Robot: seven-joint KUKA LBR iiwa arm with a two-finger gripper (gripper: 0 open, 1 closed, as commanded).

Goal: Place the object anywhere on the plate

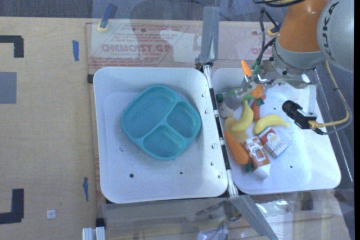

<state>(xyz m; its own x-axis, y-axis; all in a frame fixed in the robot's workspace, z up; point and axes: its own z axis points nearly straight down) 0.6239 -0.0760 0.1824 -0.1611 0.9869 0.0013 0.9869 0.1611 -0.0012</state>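
I can read "KUKA" in part on the grey arm, and faint reddish lettering on the clear sheet behind the bins, too washed out to make out. The gripper hangs over the far-left corner of the right bin — whether it is open or closed on anything I cannot tell, since the wrist hides it. Just below it lies the pile of objects: two bananas, one beside the other, an orange carrot and a small red-and-white carton. The teal divided plate sits in the left bin, well apart — nothing on it. Both bins rest on a pale wooden bench with blue tape marks; grey carpet lies beyond.
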